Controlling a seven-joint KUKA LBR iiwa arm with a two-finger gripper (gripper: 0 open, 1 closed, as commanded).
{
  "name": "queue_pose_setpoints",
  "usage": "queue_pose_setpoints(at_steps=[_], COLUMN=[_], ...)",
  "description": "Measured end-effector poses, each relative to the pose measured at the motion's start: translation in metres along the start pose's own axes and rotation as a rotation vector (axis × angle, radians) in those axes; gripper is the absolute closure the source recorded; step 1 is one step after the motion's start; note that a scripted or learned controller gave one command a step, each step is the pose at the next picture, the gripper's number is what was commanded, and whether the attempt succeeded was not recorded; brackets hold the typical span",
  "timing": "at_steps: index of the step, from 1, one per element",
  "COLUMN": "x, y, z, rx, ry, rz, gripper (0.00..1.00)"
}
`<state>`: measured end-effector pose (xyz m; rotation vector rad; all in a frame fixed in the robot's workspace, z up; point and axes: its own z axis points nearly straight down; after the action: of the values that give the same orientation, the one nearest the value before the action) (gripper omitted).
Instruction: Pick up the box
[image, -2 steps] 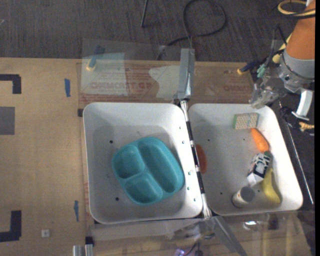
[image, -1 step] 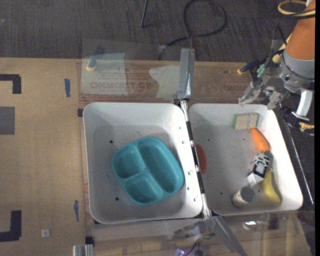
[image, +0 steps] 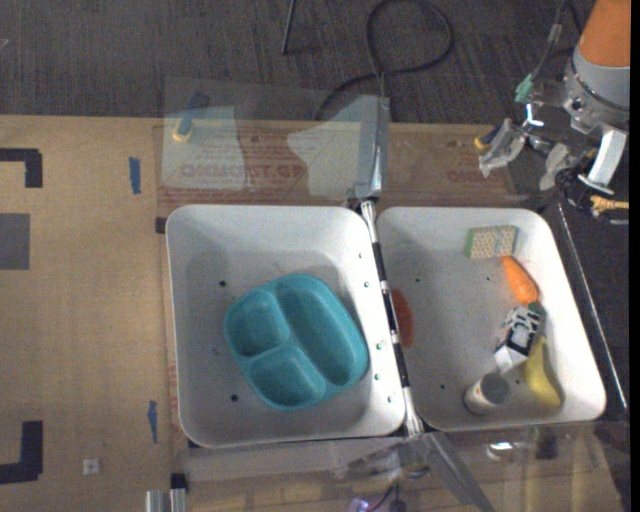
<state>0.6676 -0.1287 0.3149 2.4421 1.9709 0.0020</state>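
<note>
The gripper (image: 530, 150) hangs above the right bin's (image: 440, 400) far edge, its 2 fingers spread and holding nothing. The small patterned box (image: 491, 241) lies flat near that bin's far wall, just beyond the carrot (image: 520, 280); I'd drop straight down, clear of both

Two white bins, left (image: 190, 260) and right (image: 440, 250), lie on a tan bench (image: 80, 330) marked with blue tape strips (image: 134, 176) and black corner marks (image: 25, 165). The left bin carries a teal divided plate (image: 294, 341); the right bin carries a pale box (image: 491, 241) with a fine green dotted pattern, an orange carrot (image: 519, 279), a yellow banana (image: 541, 377), a black-and-white patterned carton (image: 519, 333), a grey cup (image: 484, 393) and a red item (image: 402, 313) at its left wall. The arm (image: 606, 40) is grey with an orange band.
</note>
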Motion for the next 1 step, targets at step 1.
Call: queue_pose_setpoints(at_steps=[1], x=[-0.0469], y=[0.0073], z=[0.0853], rx=[0.005], ry=[0.001], rz=[-0.062], gripper=[0.00])
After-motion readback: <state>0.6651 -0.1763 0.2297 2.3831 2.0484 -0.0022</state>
